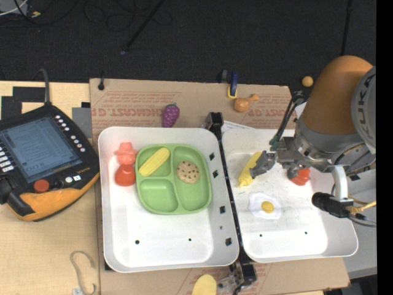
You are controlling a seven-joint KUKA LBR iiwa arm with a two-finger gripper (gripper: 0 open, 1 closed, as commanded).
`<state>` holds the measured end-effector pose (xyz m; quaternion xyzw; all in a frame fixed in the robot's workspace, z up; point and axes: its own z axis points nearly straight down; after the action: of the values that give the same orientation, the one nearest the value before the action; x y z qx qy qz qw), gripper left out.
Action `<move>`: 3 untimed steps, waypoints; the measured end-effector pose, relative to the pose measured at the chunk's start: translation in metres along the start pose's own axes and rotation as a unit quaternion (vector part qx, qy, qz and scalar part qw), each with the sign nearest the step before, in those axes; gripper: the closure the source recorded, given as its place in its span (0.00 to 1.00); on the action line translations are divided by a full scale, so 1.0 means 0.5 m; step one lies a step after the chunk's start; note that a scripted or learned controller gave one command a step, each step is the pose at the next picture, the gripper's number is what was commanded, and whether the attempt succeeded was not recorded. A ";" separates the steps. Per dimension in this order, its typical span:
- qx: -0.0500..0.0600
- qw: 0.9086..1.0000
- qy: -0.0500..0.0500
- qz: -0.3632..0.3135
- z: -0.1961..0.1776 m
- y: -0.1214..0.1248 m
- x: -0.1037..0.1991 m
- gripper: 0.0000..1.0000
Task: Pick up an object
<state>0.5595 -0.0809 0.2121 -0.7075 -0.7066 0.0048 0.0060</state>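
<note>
Yellow toy banana [250, 168] lay near the right bin's [307, 241] left wall; the claw [265, 163] touched it, grip state unclear.

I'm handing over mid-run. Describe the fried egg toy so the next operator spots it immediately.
Look in the right-hand white bin, the one the arm reaches over. The fried egg lies flat near its middle, below the gripper and the yellow piece beside it. It alone is white with a round yellow yolk.

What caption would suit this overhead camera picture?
Robot gripper beside a yellow toy in the right bin, with a fried egg nearby.
</note>
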 end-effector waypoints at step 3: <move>-0.004 1.000 0.000 -0.001 0.180 -0.002 -0.015 0.00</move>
<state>0.5574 -0.0883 0.1220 -0.7072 -0.7070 0.0021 0.0030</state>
